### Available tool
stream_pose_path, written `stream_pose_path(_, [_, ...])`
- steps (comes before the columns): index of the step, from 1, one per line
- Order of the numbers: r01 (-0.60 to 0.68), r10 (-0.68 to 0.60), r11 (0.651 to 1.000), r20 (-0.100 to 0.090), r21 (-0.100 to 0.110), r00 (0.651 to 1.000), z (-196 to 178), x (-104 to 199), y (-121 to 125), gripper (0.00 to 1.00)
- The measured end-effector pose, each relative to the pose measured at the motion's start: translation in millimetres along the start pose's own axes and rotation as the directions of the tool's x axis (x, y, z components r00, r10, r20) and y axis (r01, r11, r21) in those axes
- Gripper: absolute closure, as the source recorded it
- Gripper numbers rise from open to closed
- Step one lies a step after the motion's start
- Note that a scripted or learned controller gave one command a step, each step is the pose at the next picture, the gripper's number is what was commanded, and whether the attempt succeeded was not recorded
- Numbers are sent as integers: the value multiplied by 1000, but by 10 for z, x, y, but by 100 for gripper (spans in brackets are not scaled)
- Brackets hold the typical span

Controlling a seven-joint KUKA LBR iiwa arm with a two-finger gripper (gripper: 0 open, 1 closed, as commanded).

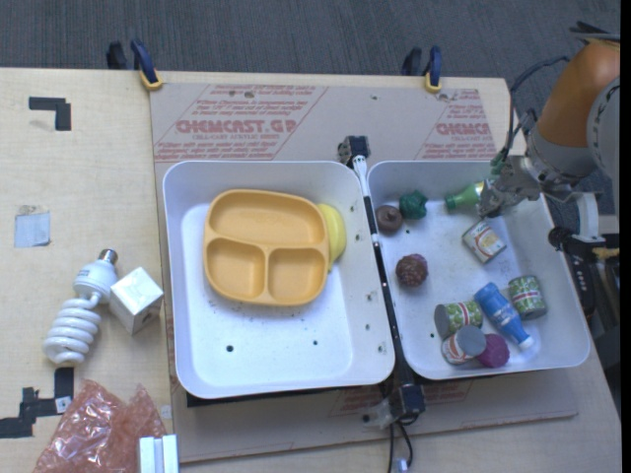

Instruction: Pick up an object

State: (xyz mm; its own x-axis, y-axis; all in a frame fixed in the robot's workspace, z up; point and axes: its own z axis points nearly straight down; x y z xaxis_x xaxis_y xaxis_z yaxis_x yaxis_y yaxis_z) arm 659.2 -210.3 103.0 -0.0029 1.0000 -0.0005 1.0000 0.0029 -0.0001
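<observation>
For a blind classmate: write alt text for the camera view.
The gripper hangs over the right bin beside a green object, among small cans, balls and a blue bottle. The left bin holds a yellow divided tray.

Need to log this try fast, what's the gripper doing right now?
Gripper: cannot be told whether open or closed; it sits low in the right bin, beside a green object.

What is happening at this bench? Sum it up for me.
A robot arm reaches in from the right, its gripper low over the back of the right bin, next to a green bottle. Nothing is visibly held yet. Cans and balls lie in that bin; the left bin holds a yellow divided plate.
</observation>
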Motion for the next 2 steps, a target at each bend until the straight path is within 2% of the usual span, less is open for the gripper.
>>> stream_pose_path(1, [0, 0, 1000, 0, 0, 1000, 0, 1, 1, 0])
stream_pose_path(2, [1, -1, 1000, 3, 10, 1000, -83, -21, -28, 100])
